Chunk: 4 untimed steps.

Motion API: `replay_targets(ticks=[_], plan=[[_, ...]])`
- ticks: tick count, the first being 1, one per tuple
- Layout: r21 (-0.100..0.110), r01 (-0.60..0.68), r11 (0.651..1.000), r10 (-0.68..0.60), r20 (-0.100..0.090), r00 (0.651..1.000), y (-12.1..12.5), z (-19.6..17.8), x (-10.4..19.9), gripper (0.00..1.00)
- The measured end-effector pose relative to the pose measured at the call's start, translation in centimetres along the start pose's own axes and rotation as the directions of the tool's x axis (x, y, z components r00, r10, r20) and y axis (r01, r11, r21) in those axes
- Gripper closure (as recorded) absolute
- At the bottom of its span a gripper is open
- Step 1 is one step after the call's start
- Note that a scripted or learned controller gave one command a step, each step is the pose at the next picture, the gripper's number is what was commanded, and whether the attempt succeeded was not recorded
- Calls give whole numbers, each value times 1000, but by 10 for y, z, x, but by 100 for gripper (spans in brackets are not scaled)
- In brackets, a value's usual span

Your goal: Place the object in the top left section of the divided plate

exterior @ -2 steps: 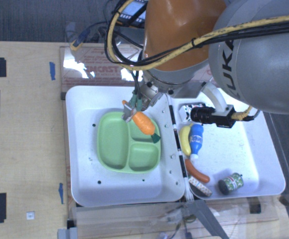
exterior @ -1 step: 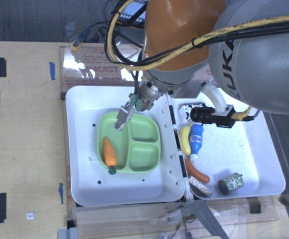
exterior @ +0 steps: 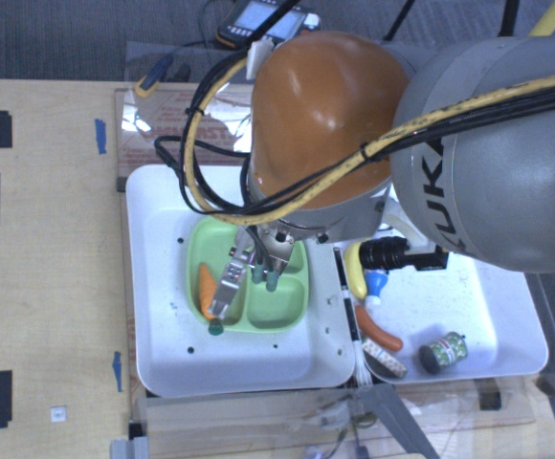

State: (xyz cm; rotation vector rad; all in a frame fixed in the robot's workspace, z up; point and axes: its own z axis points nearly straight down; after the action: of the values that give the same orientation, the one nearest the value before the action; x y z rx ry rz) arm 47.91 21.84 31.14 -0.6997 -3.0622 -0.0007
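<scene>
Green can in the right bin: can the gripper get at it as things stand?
Probably yes. The green can lies alone on bare bin floor in the right bin, apart from the sausage and brush. The gripper hangs over the green divided plate, one bin away.

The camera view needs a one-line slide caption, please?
KUKA gripper poised over green divided plate holding a carrot, left bin.

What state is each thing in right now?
Divided plate: flat in the left bin.
Carrot: lying in the plate's left section.
Pincer: low over the plate.
Green can: on its side in the right bin.
Sausage: lying flat there.
</scene>
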Motion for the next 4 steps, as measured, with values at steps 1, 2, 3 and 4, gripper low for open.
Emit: replay_targets(ticks=[1, 2, 3, 4], plan=[[-4, 1, 1000, -1, 3, 1000, 1, -11, -1, 100], [-4, 208, 978, -208, 6, 978, 17, 21, -59, 100], [-8, 208, 978, -207, 11, 978, 19, 10, -60, 100], [-2, 300, 954, -300, 2, 954, 8, 115, 1, 100]])
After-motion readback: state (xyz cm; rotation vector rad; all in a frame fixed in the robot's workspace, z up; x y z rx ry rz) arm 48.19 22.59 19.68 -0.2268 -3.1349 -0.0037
